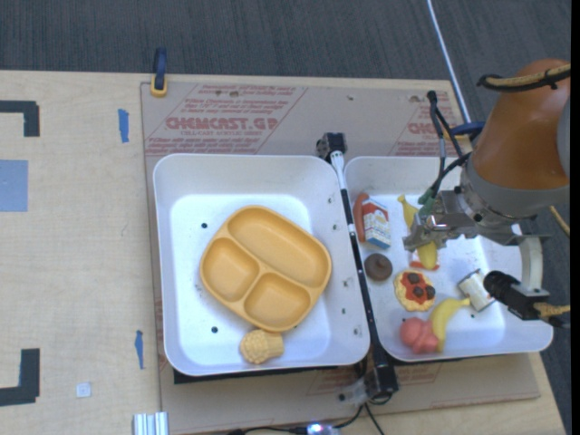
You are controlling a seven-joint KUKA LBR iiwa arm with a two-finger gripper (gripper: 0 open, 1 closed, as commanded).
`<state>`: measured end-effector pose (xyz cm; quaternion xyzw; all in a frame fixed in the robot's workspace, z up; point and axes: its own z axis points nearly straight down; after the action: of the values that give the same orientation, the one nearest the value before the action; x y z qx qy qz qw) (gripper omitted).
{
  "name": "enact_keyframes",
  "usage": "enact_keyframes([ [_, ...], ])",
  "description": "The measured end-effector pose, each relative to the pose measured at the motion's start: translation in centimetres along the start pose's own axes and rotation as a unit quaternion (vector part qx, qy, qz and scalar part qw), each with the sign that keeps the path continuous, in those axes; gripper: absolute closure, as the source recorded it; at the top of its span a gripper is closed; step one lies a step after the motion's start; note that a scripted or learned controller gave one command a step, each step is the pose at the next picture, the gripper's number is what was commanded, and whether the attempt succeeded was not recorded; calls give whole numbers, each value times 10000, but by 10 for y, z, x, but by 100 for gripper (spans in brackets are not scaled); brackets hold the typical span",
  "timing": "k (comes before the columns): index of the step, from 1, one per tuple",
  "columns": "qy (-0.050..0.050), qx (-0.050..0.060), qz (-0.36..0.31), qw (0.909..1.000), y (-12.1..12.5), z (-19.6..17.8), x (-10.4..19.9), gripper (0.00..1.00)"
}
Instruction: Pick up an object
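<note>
While the arm [521, 143] leans over the right bin [535, 338], its gripper [426, 234] sits low among the toys; whether its fingers are open or closed I cannot tell. Around it lie a carton [372, 222], pizza [415, 290], banana [446, 315] and possibly a cookie [378, 266]. Left bin [172, 243]: tray [264, 267], corn [260, 345].

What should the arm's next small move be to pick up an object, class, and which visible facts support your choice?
Probably a short descent straight down. The gripper hangs in the right bin over a small yellow toy, with nothing seen between its fingers. The divided yellow plate and corn toy lie in the left bin, much farther away.
</note>
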<state>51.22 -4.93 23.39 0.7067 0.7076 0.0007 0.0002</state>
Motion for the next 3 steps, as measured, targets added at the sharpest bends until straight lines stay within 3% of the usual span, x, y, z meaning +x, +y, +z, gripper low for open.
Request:
enact_keyframes([
  [3, -8, -39, -13, 10000, 3, -30, 1, 100],
])
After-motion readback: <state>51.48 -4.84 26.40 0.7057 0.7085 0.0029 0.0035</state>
